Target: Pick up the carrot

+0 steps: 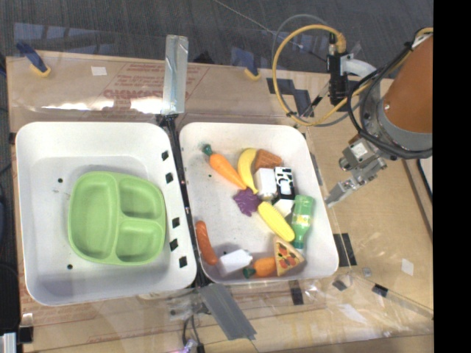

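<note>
- The carrot (223,167) lies in the right bin (193,197), in its far left part, with the green top pointing to the far left corner and the orange tip toward the middle.
- Just right of the carrot is a banana (247,166), and near its tip lies a purple toy (246,201).
- More things are in the same bin: a second yellow piece (276,220), a green bottle (302,218), a black and white box (284,182), a pizza slice (288,257), and a sausage (205,243) along the left wall.
- A smaller orange piece with a green end (260,268) lies at the near wall, beside a white block (235,260).
- The left bin (29,219) holds a green divided plate (116,215).
- The end effector (353,173) is outside the bins, over the table (383,256), right of the right bin and well apart from the carrot.
- Nothing is seen between its fingers; how far they are open I cannot tell.
</note>
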{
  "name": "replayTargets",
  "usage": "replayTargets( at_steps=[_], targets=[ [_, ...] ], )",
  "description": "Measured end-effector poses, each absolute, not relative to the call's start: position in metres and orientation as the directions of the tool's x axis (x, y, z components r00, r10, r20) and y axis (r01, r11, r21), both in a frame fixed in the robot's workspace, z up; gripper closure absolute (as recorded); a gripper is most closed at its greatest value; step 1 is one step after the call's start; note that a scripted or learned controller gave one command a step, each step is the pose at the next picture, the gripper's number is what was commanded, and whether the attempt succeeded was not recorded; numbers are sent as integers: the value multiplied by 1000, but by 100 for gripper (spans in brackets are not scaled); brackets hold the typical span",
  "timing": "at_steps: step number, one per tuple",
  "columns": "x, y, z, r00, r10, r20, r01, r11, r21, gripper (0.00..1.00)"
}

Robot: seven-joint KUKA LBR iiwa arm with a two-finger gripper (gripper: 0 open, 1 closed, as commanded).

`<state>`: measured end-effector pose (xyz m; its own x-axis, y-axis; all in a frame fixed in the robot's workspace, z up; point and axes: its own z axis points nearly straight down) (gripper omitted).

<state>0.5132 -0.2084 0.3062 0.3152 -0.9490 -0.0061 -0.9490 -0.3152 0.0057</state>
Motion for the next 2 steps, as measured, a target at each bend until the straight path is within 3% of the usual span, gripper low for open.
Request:
replayTargets(
  at_steps=[1, 2],
  targets=[
    [526, -201, 404, 604, -797, 1, -797, -604, -2, 100],
    [498, -189, 304, 855, -519, -7, -519, -855, -2, 100]
  ],
)
